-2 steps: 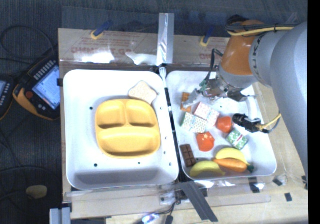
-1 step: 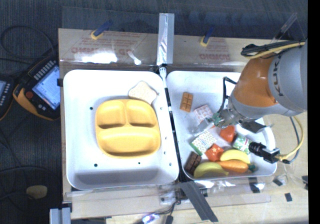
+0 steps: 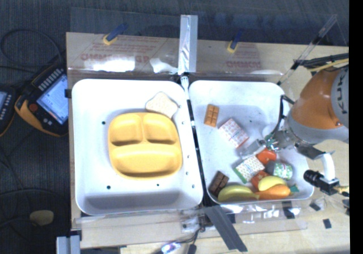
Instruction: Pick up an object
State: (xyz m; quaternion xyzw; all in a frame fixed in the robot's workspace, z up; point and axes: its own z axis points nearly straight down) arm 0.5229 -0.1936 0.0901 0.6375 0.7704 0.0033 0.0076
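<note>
I see the yellow divided tray [image 3: 145,143] flat in the left bin [image 3: 85,151], long axis 3-to-9 o'clock. The gripper [image 3: 272,144] is low in the right bin [image 3: 249,97]; grasp state: cannot tell. The banana [image 3: 235,192] lies at 6 o'clock there, long axis 3-to-9. No label reads clearly.

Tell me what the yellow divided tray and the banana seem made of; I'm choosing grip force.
The yellow tray looks like moulded plastic, smooth and slightly glossy: uniform colour, rounded compartment ridges, soft highlights. The banana seems to be plastic toy food, judging by its even yellow and smooth sheen, though at this size real fruit cannot be ruled out.
</note>
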